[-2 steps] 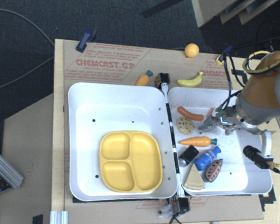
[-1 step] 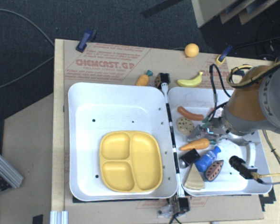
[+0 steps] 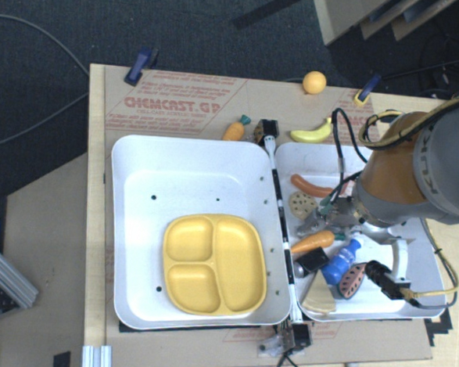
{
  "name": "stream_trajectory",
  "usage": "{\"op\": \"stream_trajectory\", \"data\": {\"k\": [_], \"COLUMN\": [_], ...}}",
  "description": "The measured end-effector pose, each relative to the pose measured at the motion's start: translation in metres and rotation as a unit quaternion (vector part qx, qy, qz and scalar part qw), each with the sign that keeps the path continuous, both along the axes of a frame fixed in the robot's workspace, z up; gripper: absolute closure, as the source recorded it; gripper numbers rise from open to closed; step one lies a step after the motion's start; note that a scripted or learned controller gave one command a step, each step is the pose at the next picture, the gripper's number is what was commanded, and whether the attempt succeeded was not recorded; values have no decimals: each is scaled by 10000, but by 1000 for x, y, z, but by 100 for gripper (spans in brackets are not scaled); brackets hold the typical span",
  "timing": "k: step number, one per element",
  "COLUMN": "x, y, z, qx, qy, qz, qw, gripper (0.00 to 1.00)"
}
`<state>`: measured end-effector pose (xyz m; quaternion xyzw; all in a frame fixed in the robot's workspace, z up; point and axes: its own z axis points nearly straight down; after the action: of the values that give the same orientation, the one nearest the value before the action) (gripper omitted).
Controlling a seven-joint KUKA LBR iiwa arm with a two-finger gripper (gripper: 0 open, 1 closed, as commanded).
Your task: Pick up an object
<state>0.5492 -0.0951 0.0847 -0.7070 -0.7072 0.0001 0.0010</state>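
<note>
My gripper hangs low over the right bin, near its left side. Right below it lies an orange carrot. A blue bottle lies just to the carrot's right, with a brown speckled piece beside it. Behind the gripper lie a red sausage and a round tan cookie. A small black item and a beige wedge sit toward the bin's front. The arm's wrist hides the middle of the bin.
The left bin holds a yellow divided plate. Behind the bins, a banana, an orange ball and a small carrot toy lie on the bench. Cables loop over the arm.
</note>
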Motion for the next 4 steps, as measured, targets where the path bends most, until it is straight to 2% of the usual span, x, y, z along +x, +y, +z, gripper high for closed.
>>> {"op": "stream_trajectory", "data": {"k": [1, 2, 3, 4], "x": [1, 0, 1, 1], "y": [0, 0, 0, 0], "z": [10, 10, 19, 19], "qx": [-6, -4, -8, -6], "qy": [-13, -9, -20, -16], "qz": [-4, -4, -6, -6], "qw": [10000, 10000, 10000, 10000], "gripper": [100, 0, 100, 0]}}
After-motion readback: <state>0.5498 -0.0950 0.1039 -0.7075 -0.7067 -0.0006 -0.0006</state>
